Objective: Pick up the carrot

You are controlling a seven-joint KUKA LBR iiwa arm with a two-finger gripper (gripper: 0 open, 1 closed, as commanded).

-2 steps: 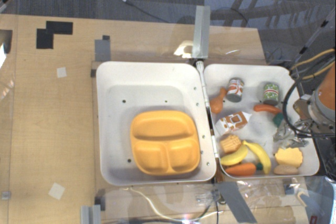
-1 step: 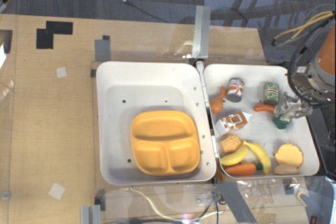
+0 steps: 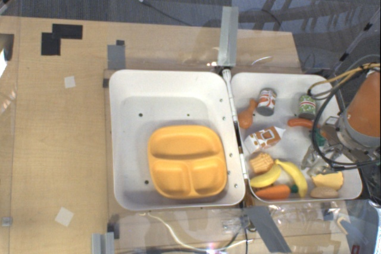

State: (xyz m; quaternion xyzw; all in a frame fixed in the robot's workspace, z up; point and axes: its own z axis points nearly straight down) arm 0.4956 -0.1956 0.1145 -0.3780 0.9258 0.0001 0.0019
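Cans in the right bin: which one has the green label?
The can nearer the arm, by the bin's far wall, is green. The other can, left of it beside the drumstick, is red and silver.

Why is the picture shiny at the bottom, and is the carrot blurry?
In the camera view, pale glare streaks sit along the bench's front edge; the yellow tray casts a soft shadow in the left bin; the carrot looks a bit soft but easy to recognise; the gripper is murky among cables.
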